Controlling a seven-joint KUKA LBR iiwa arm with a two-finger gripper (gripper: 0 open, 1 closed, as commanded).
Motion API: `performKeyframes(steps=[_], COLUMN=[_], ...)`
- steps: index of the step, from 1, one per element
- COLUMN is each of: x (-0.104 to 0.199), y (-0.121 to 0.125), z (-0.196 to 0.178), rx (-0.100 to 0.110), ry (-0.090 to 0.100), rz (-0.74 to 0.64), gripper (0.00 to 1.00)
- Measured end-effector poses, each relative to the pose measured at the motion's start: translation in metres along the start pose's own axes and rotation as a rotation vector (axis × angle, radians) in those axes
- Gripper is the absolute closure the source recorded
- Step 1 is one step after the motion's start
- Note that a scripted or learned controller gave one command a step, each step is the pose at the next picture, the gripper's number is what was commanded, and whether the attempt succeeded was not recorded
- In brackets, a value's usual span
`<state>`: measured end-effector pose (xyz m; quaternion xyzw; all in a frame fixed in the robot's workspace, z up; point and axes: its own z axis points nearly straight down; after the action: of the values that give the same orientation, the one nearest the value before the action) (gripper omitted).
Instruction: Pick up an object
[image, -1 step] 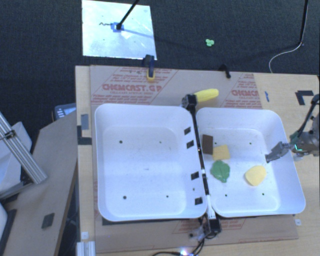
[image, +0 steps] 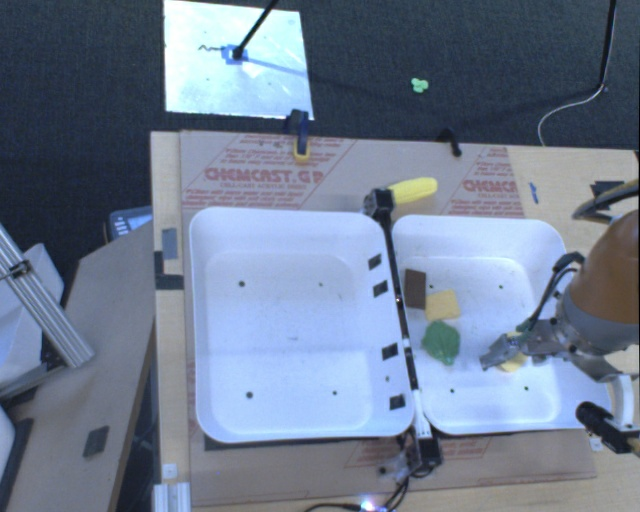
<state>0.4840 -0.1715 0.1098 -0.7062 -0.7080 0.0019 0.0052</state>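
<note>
The gripper (image: 505, 352) was seen low in the right bin (image: 545, 405), reached in from the right side, with the grey arm and its orange band (image: 612, 275) rising behind it. Its grey fingers (image: 497, 353) were pointed toward the left, and a small yellow piece (image: 512, 366) was found just under and beside their tips; whether that piece was pinched between them or only touched could not be told, nor could it be told how far the jaws were spread. Just to the left of the fingertips, a green lumpy object (image: 442, 343) was lying on the bin floor, near the gripper but apart from it. Further back, a yellow block (image: 443, 305) was lying close behind the green object, and a dark brown block (image: 415, 288) was set beside it, next to the divider between the bins. The left bin (image: 215, 240) was placed alongside, its rim touching the right one along a line of black clips (image: 390, 352). Behind the bins, a yellow-handled tool (image: 410, 190) was lying on the cardboard sheet (image: 255, 170), and a yellow and blue clamp (image: 299, 135) was fixed at the sheet's far edge. Farthest back, a shiny metal plate (image: 235, 60) was lying on the dark floor.
</note>
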Motion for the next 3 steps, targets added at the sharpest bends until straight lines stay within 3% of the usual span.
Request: performKeyframes(steps=[1, 2, 3], x=[0.089, 0.031, 0.033], y=[0.057, 0.002, 0.007], z=[0.026, 0.025, 0.012], rx=[-0.014, -0.011, -0.023], ry=[-0.002, -0.006, -0.009], rz=[-0.011, 0.007, 0.001], gripper=[0.00, 0.00, 1.00])
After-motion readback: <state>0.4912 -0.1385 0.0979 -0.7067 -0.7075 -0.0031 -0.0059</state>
